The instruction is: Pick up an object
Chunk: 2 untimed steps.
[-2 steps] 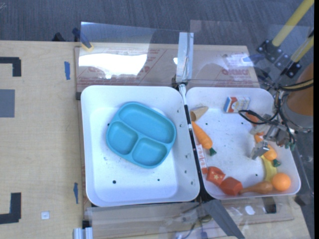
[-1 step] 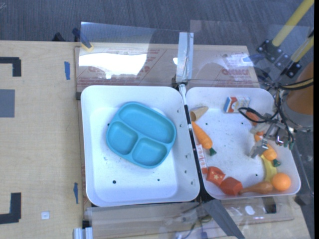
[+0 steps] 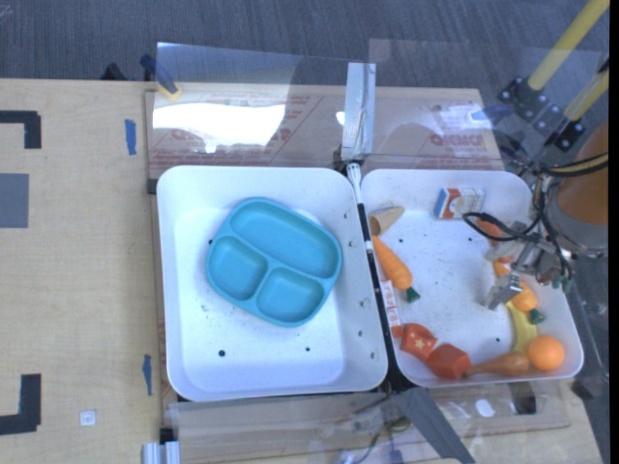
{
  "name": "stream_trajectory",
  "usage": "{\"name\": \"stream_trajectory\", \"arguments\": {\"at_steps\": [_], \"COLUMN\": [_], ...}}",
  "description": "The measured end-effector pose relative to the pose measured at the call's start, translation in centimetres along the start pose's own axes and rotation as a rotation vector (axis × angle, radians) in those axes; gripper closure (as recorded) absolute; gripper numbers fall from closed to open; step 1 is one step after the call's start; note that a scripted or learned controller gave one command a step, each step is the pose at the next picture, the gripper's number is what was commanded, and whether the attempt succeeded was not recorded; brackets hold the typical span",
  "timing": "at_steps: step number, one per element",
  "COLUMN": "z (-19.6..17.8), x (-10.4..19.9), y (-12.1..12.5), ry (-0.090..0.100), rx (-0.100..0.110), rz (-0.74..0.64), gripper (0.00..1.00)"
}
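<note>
Two shallow white bins sit side by side on a bench, seen from above at a slant; the left bin holds a blue tray with three compartments; the right bin holds a scatter of toy food.

The arm comes in from the right edge; its gripper hangs low over the right bin's right side, among cables and metal parts; whether it is released or clenched cannot be told, and nothing can be seen held in it.

Just beside the gripper, toward the bin's near right corner, lie a banana and an orange; the banana's long axis runs roughly from the gripper toward that corner, so it looks the likeliest target. A small orange piece touches the gripper's lower end.

Farther left lie a carrot along the divider, red pieces near the front wall, and a small carton near the back.
</note>
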State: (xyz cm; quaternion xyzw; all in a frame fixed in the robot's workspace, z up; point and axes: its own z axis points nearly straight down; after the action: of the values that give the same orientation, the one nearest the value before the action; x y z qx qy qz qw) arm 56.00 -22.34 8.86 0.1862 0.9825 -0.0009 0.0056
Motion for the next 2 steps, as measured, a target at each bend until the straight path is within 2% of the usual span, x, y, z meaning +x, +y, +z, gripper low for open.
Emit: {"name": "stream_trajectory", "arguments": {"at_steps": [1,2], "z": [-1.41,-1.31], "x": [-0.40,-0.35], "y": [0.11,0.11], "ry": [-0.015,-0.013], "rx": [0.000,0.000], "rz": [-0.001,-0.001], "gripper": [1.00,0.00]}}
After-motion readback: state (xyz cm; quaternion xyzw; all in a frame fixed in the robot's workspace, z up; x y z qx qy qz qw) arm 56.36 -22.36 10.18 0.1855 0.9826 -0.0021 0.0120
